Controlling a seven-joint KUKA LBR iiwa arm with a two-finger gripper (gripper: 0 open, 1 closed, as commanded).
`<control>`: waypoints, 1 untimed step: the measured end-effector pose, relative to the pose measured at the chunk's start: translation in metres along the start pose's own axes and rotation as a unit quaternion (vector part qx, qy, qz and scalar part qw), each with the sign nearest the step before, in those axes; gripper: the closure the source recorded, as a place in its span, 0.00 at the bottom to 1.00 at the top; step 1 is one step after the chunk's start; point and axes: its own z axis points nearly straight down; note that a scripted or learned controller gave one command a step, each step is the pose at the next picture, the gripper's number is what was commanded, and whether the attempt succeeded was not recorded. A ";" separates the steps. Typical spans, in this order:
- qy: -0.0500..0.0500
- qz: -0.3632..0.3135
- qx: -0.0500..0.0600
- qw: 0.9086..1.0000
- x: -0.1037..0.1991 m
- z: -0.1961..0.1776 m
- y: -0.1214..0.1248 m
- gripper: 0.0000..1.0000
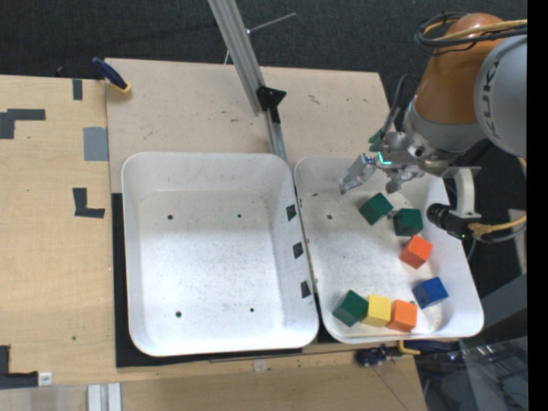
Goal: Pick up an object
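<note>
1. Side by side on the wooden bench [51, 229] sit two shallow, glossy white bins: the left bin [141, 178] and the right bin [330, 178].
2. At 3 o'clock, the grey arm [505, 84] curves in, smooth with an orange band.
3. Hard-edged cubes lie in the right bin: green cube [375, 208], dark green cube [408, 222], orange cube [417, 252], blue cube [430, 291]; at 6 o'clock a row of green block [350, 307], yellow block [378, 309], orange block [402, 314].
4. The claw [377, 176] hangs spread apart just above the green cube, gripping nothing.
</note>
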 end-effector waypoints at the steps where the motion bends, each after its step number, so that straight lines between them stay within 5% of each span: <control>1: 0.000 0.001 0.003 1.000 0.002 0.062 -0.008 0.00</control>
